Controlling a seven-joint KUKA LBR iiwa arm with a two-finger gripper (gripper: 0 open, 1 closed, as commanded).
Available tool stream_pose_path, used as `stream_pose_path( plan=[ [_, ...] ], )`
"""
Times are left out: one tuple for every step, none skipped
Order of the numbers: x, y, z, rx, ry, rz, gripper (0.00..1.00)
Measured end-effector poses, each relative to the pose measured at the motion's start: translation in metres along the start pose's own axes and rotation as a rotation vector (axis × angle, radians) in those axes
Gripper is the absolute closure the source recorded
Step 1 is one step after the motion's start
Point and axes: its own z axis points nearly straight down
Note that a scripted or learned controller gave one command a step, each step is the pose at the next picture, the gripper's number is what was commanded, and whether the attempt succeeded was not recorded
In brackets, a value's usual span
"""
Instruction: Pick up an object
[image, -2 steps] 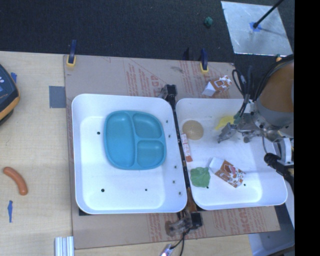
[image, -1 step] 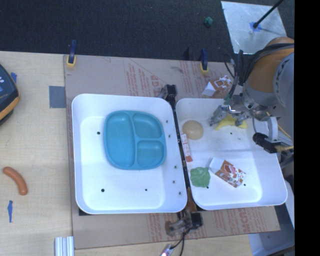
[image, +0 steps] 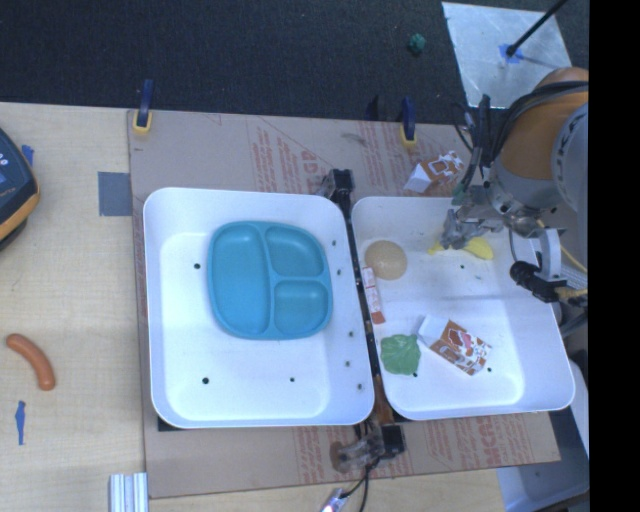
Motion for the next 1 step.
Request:
stream_pose_path(
  plan=[
    [-0.0368,-0.0189,-0.0861,-0.002,-0.001,0.003,1.0]
  ],
)
